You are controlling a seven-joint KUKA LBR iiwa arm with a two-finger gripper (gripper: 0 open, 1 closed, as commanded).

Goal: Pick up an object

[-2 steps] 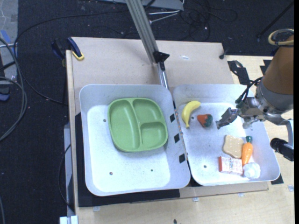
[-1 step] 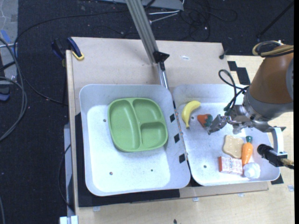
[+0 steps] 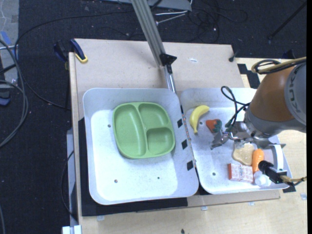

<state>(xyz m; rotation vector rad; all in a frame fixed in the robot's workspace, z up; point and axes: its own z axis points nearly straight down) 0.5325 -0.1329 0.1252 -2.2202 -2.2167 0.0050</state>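
Gripper [image 3: 220, 139] low in right bin [image 3: 207, 177], finger state unclear; risk: closes between banana [image 3: 197, 117] and red toy [image 3: 212, 125], missing both.

The arm [image 3: 278, 101] (orange-banded) reaches leftward, its pincer [image 3: 218, 141] lowered.

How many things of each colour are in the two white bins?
Green: 1, the plate
Yellow: 1, the banana
Red: 2, the small red thing, the red-and-white packet
Orange: 1, the carrot
Tan: 1, the bread-like piece
Total: 6
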